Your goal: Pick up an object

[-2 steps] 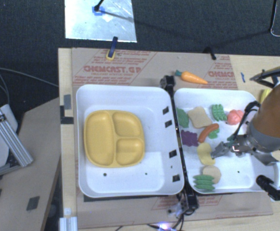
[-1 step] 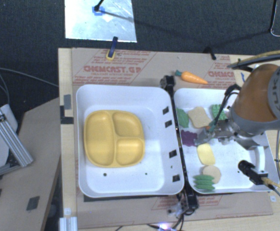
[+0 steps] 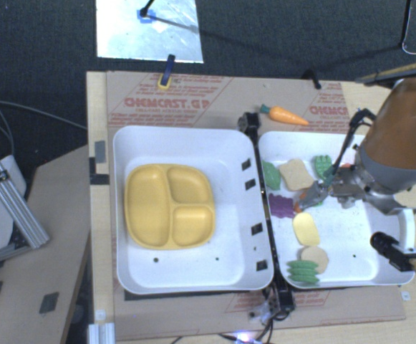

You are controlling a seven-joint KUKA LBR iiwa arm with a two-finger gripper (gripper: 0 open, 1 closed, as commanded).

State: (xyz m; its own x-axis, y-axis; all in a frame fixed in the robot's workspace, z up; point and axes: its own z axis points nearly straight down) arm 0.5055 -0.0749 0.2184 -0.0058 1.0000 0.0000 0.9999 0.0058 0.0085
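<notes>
Raised closest to the lens at the right edge of the frame, the grey arm [image 3: 408, 131] with its orange band is seen reaching leftward over the right bin [image 3: 351, 224]; the pincer [image 3: 309, 198] is held low over that bin's upper left part; whether it is spread or pressed together cannot be told, and nothing is seen pinched in it.

Just beside the pincer, a tan bread-like slice [image 3: 296, 174] is found above it and a purple bunch [image 3: 281, 206] to its left; a yellow oval piece [image 3: 306, 229] lies just below. Farther out, a green piece [image 3: 271, 174] lies by the left wall, another green piece [image 3: 322, 165] is partly hidden behind the pincer, and a tan round piece [image 3: 316, 256] touches a green pod [image 3: 302, 271] at the lower wall. Seven pieces are counted there: three green, two tan, one purple, one yellow.

One yellow plate [image 3: 169, 205] with three compartments is seen in the left bin [image 3: 186, 143]; one carrot [image 3: 284, 115] lies outside on the cardboard sheet [image 3: 215, 95], where "CHEMCAST" is printed in red.
</notes>
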